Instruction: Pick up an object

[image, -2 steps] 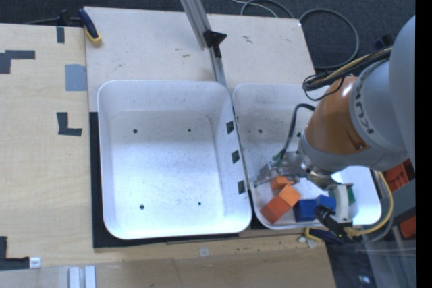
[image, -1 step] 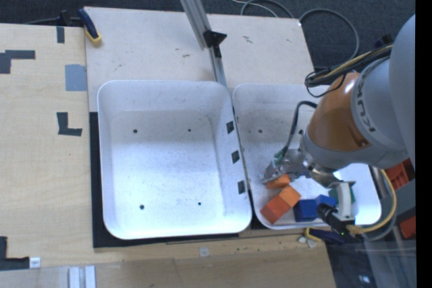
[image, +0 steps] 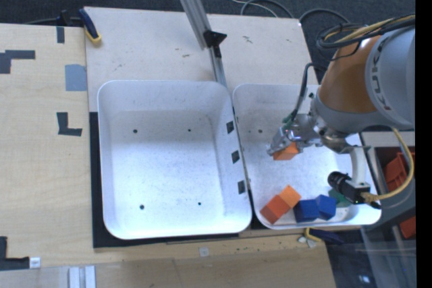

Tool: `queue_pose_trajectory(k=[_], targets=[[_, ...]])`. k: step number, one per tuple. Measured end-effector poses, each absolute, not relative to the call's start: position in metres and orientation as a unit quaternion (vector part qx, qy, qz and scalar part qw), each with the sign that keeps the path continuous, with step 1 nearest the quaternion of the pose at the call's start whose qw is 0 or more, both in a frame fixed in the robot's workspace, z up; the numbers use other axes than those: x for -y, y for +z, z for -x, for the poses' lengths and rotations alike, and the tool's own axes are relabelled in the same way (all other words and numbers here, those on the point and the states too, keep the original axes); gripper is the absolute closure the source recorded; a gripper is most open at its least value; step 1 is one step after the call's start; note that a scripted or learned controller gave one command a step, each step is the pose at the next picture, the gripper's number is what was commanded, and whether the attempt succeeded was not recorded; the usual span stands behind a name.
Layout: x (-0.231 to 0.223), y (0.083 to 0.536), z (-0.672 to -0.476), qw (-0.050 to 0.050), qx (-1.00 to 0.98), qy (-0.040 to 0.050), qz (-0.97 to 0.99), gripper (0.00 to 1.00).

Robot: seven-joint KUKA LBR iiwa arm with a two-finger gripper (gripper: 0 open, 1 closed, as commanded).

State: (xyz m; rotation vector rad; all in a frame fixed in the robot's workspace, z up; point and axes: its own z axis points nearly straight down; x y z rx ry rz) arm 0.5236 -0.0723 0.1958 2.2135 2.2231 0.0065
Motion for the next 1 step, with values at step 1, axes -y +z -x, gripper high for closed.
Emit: queue_pose_trajectory(k=[1], targets=[[0.0296,0.234,-0.589,0.002,-0.71,0.0019,-0.704,1.0]])
